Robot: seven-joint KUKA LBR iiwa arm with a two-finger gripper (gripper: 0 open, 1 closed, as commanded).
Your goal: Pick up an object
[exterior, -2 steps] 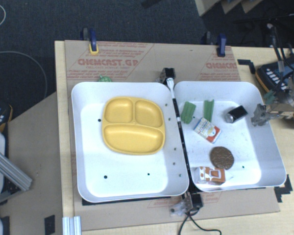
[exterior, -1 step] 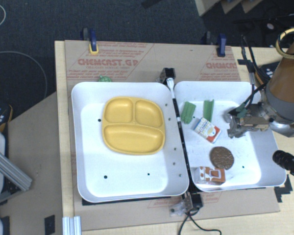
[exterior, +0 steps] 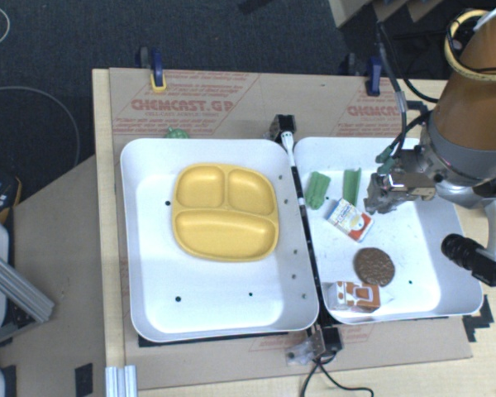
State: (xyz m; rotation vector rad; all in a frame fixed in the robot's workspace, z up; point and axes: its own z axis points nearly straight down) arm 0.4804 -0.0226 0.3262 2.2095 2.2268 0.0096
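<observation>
Packet (exterior: 348,218), small, red and white, lies flat in the right bin (exterior: 430,246) just below the gripper (exterior: 383,190); you can't tell its finger state. Likely light and crinkly; pinch across its narrow width.

- One fixed camera hangs above the brown cardboard-covered bench (exterior: 231,98), looking down at a slant.
- It stands far enough back to take in both shallow white plastic bins (exterior: 149,304), left and right, side by side.
- The grey and orange robot arm (exterior: 471,89) enters from the right.
</observation>
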